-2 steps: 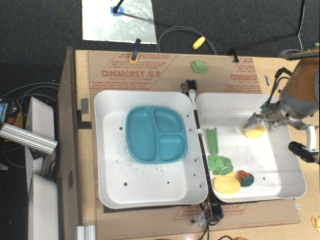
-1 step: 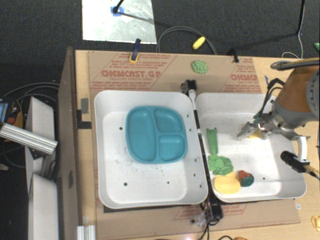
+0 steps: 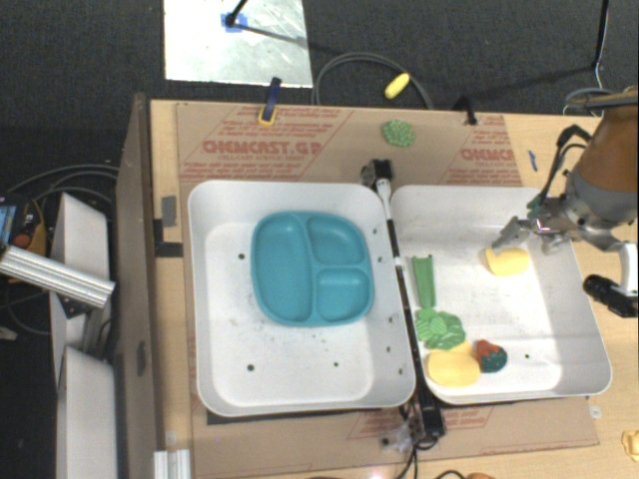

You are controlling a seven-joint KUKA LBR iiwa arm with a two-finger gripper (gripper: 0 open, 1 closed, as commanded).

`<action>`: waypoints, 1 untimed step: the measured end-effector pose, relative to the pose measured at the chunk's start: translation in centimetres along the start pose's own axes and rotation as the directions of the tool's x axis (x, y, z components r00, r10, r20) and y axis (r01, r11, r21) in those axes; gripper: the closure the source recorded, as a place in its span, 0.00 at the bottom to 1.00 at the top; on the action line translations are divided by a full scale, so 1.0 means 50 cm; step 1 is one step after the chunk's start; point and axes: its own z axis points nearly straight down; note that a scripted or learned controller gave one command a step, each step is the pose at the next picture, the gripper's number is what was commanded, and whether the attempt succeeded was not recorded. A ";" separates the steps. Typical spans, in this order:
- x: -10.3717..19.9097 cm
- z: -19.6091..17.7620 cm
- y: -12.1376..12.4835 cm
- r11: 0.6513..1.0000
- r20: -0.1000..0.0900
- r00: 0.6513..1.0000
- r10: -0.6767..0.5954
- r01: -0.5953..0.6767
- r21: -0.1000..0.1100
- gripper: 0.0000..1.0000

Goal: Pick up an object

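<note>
The likeliest target is the pale yellow piece (image 3: 507, 261) lying in the upper part of the right bin (image 3: 574, 367), toward that bin's 1 o'clock corner. The gripper (image 3: 526, 230) hangs just above and beside it, at the piece's 1 o'clock, on the end of the grey arm (image 3: 609, 183) that reaches in from 3 o'clock. 1 finger shows as a pale prong slanting down toward the piece; whether the jaws stand apart or together I cannot tell, and nothing is visibly caught between them.

To do this step well, I would centre the jaws over the piece before descending, since they now sit off toward its upper edge and a drop from here would probably nudge it rather than straddle it. The piece looks low and rounded, so a deep, square descent with the fingers on its short sides seems safest.

At 6 o'clock from it, well apart, lie a green strip (image 3: 424, 279), a ruffled green leaf toy (image 3: 440, 328), a larger yellow round piece (image 3: 454, 368) and a small red and teal object (image 3: 489, 354), clustered near the bin's lower left. The left bin (image 3: 215, 267) holds a teal divided plate (image 3: 311, 268). On the cardboard-covered tabletop (image 3: 300, 143) at 12 o'clock sits a small green knobbly object (image 3: 399, 133).
</note>
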 end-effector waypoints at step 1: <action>0.003 0.106 -0.014 1.000 -0.003 1.000 0.002 -0.002 0.008 0.00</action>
